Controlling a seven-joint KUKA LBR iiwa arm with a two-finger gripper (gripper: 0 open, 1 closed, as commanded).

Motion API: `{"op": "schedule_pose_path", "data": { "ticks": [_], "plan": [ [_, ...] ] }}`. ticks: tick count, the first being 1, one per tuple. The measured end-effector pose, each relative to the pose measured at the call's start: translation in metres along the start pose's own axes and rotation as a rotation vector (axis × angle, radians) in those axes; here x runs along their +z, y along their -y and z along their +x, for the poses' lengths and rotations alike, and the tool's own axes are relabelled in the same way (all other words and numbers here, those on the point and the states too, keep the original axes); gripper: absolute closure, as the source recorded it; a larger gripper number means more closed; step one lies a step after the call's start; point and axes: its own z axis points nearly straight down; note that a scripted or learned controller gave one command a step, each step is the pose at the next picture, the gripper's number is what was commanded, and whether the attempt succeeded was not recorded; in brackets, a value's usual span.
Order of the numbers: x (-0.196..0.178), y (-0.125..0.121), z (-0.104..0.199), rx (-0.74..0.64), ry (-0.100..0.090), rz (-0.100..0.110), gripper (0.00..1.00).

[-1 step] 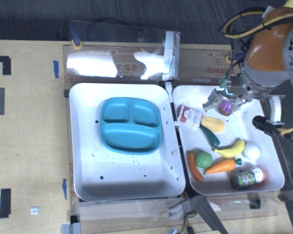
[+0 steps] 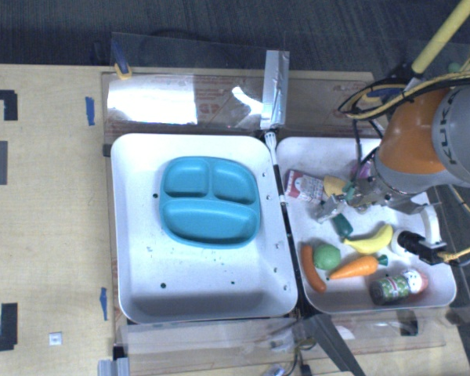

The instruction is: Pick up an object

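The banana (image 2: 368,240) lies in the right bin (image 2: 446,292), just above the carrot (image 2: 352,269) and right of the green ball (image 2: 326,257). It looks light, stiff and smooth; its middle seems the best hold. The tool (image 2: 352,198) hangs up-left of the banana; its state cannot be told. Neighbours crowd close, leaving little room.
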Motion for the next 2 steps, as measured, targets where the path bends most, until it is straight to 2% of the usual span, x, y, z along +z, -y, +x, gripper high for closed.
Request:
{"op": "schedule_pose_path", "data": {
  "ticks": [1,2],
  "plan": [
    [-0.012,-0.002,0.000,0.000,0.003,-0.008,1.00],
    [-0.127,-0.016,0.022,0.251,0.000,0.001,1.00]
  ]
}}
